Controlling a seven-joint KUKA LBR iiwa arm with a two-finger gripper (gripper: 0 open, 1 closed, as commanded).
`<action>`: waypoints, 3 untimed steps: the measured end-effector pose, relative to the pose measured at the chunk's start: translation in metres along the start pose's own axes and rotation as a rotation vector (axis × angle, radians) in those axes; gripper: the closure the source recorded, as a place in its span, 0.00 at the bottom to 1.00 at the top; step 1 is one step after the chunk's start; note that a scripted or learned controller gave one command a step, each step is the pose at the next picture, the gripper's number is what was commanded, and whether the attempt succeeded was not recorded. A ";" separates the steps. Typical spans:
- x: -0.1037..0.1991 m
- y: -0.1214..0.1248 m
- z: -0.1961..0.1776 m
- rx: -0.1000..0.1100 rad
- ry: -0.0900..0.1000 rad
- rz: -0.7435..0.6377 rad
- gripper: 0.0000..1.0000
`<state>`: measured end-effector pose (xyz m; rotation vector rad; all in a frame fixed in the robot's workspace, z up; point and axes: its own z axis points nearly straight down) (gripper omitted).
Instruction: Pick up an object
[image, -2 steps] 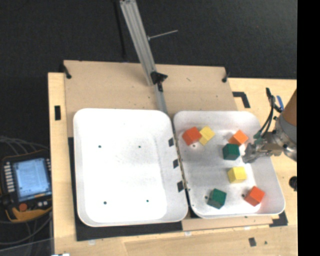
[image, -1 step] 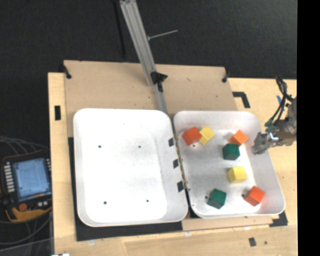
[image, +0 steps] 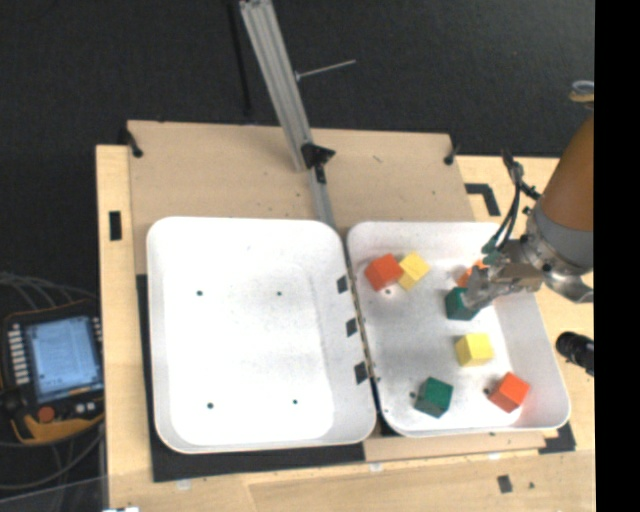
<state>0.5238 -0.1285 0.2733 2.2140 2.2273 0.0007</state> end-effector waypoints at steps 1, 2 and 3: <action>0.049 -0.004 0.016 0.001 0.000 0.000 1.00; 0.108 -0.008 0.022 0.001 0.001 -0.001 1.00; 0.163 -0.005 0.038 0.005 0.001 -0.001 1.00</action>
